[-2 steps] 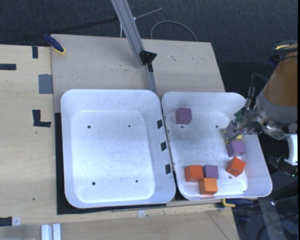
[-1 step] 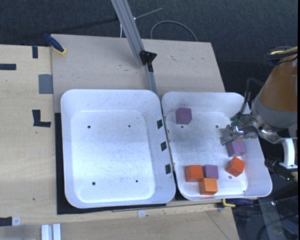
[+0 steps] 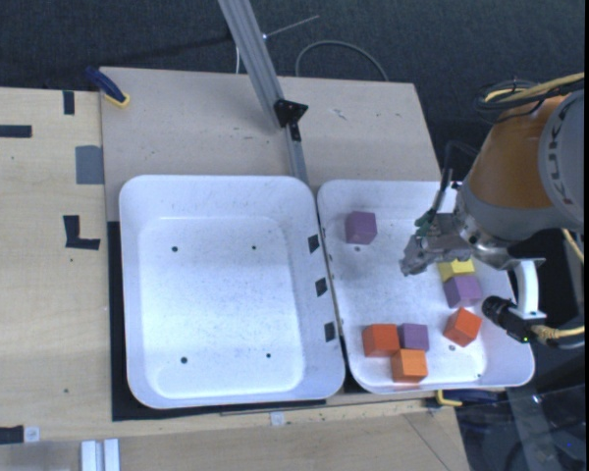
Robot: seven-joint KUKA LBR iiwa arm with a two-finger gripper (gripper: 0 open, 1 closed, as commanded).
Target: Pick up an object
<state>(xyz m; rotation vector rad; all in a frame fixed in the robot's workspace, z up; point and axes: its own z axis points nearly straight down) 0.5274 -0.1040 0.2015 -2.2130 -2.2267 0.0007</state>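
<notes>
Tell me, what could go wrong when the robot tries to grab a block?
The yellow block and a purple block touch right beside the gripper, so it might bump one while going for the other. The orange block, another purple block and a second orange block are bunched together, making a clean grab tricky.

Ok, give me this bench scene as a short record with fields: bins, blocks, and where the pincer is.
left bin: white, shallow
right bin: white, holds all blocks
purple blocks: three
orange blocks: three
yellow block: partly under arm
pincer: over right bin, beside yellow block
arm: reaches in from right
</notes>
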